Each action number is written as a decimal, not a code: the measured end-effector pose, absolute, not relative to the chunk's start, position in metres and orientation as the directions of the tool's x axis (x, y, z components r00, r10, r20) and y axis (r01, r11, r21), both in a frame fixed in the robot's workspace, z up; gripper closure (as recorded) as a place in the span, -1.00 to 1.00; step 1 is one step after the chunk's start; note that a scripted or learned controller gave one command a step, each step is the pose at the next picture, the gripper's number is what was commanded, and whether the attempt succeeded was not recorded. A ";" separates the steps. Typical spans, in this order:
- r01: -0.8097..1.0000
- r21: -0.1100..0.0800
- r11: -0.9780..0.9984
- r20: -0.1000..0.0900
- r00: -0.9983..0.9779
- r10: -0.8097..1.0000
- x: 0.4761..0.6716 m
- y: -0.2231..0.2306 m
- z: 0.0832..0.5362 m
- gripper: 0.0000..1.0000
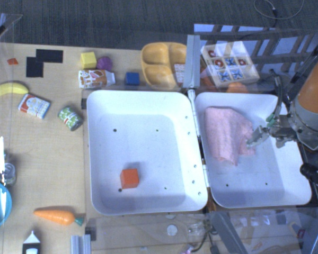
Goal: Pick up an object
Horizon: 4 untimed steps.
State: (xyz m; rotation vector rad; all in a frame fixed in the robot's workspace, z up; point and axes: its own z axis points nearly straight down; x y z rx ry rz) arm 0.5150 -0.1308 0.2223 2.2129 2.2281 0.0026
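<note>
Here, reaching into the right bin [286, 192] from its right side: jaws [255, 137] at the right edge of the pink cloth [228, 134]; impossible to tell how wide, or whether gripping fabric. Left of that bin, in the left bin [148, 115], an orange block [130, 178].

Gripper [256, 137] at right edge of pink cloth [227, 134], low over right bin [286, 192]. Pink cloth crumpled in left half of right bin. Orange block [130, 178] in left bin [148, 110], well left of cloth, near front wall.
</note>
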 end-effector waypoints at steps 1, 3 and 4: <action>0.997 0.004 0.083 -0.001 -0.083 0.997 0.566 -0.147 0.163 -1.00; 0.971 0.020 0.239 -0.006 -0.239 0.971 0.581 -0.162 0.103 1.00; 0.971 0.020 0.239 -0.006 -0.239 0.971 0.581 -0.162 0.103 -1.00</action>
